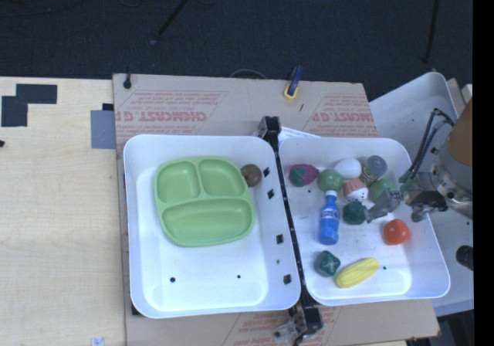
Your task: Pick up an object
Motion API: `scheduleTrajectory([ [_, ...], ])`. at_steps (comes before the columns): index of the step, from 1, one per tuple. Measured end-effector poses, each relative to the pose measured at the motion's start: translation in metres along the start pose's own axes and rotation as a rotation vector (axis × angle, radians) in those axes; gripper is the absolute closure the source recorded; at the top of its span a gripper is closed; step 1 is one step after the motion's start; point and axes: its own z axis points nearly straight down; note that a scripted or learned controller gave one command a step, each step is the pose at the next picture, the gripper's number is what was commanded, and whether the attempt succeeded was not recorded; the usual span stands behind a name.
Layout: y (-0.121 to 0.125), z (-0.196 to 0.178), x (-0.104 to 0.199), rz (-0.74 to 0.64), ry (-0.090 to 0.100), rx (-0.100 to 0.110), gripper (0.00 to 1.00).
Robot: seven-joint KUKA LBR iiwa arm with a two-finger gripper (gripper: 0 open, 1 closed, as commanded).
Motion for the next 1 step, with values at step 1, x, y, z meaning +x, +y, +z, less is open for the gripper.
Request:
scheduleTrajectory([
  [1,0.0019,-0.0053,-0.0002,-0.002,-0.002,-0.010,0.00],
])
